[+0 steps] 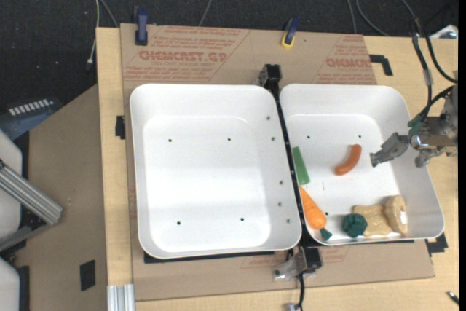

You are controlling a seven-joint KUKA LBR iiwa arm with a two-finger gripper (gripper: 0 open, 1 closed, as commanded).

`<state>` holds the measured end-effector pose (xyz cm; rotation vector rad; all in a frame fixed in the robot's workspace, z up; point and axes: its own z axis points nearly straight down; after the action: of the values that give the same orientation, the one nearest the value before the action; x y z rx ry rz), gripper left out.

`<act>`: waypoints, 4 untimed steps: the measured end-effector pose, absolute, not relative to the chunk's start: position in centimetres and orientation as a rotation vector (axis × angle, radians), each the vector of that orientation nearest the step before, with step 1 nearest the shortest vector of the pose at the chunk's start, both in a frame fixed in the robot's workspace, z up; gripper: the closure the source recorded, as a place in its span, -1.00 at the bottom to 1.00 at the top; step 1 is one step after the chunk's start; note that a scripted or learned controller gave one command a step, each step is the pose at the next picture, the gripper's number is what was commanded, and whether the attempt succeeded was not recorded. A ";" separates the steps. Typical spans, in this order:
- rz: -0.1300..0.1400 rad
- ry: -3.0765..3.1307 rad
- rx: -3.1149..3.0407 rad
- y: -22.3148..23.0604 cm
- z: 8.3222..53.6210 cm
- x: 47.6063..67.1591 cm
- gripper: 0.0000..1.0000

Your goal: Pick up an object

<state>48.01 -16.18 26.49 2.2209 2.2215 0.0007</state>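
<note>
In the right bin (342,104) lie an orange sausage-shaped toy (348,159), a green stick (300,165) along the left wall, an orange carrot (313,209), a dark green lump (355,223) and two tan bread-like pieces (384,218) in the near right corner. My gripper (400,157) hangs over the bin's right edge, to the right of the sausage and above the bread pieces. Its fingers (384,150) are spread open with nothing between them.
The left bin (145,156) sits beside the right one, sharing a middle divider. Black clamps (271,74) hold the bins at the far and near seams. Blue and yellow clips (141,25) pin the cardboard base. Cables run along the right edge.
</note>
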 end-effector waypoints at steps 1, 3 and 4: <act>-0.007 2.227 2.226 -17.5 7.9 53.4 -1.00; 0.001 2.227 2.219 -15.4 8.5 57.7 -1.00; 0.000 2.221 2.222 -15.5 8.5 55.3 -1.00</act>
<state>55.30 -15.52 8.49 2.2219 2.2214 -0.0002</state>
